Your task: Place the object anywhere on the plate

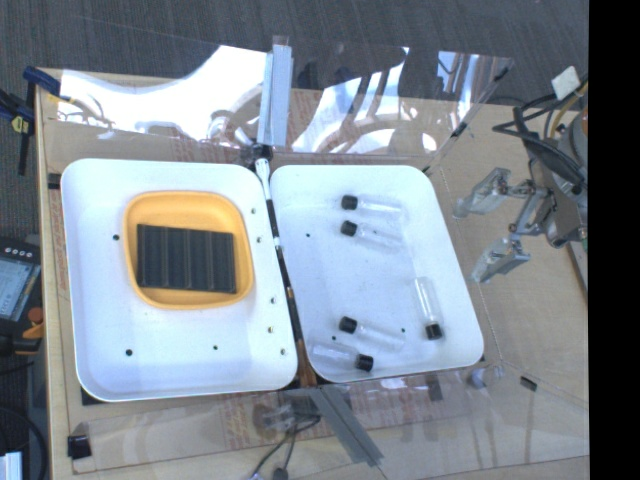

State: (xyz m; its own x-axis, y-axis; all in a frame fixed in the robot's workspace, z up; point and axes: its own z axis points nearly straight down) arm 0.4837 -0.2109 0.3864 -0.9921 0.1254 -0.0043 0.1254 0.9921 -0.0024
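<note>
- Vials, clear with black caps, scattered in the right bin [300, 268]: two near the top, at [368, 206] and [366, 232]; one upright-running along the right side [428, 308], cap toward the near edge; two low down, at [368, 330] and [345, 356].
- Plate [140, 286], yellow with a dark ridged centre, sitting in the left bin [90, 348], well apart from every vial and across the divider.
- Gripper [500, 230] hovering outside the right bin, off its right rim, over the bare bench [540, 368].
- Fingers [483, 196] spread apart, pinching nothing; tips pointing left toward the bin.
- Nearest vial judged to be the one at the right side, lying down-left of the fingers, long axis running roughly away-to-near, parallel to that rim.
- Upper pair lying further left, long axes running roughly left-right, caps at the left ends.
- Likely next need: travel leftward and slightly nearward over the rim, fingers closing across the short width of the chosen vial, not along its length.
- Risk as a judgement: smooth round glass rolling away under a skewed pinch.
</note>
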